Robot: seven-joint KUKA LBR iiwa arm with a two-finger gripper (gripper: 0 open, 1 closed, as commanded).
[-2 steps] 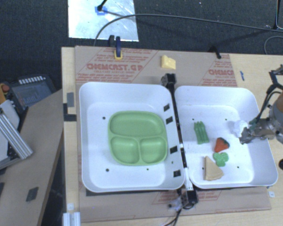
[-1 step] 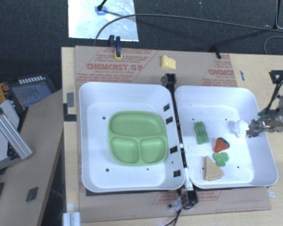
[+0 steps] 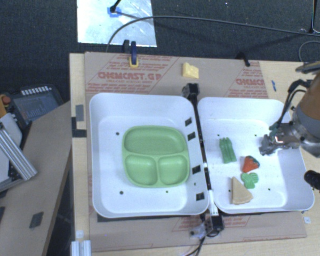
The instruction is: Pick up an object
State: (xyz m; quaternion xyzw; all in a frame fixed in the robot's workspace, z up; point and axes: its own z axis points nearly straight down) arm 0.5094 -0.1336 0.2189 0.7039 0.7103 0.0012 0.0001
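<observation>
The right bin (image 3: 224,113) holds a green ridged piece (image 3: 227,149), a red-orange toy strawberry (image 3: 250,164), a small green piece (image 3: 250,180) and a tan wedge (image 3: 239,192). My gripper (image 3: 269,144) hangs over the right side of that bin, just up and right of the strawberry. Nothing shows between its fingers. The left bin (image 3: 104,111) holds a green divided plate (image 3: 154,156).
A yellow block (image 3: 190,70) lies on the cardboard behind the bins. A blue and yellow clamp (image 3: 133,53) sits at the cardboard's back edge. Cables run across the dark floor behind. A grey side table with gear stands at the left.
</observation>
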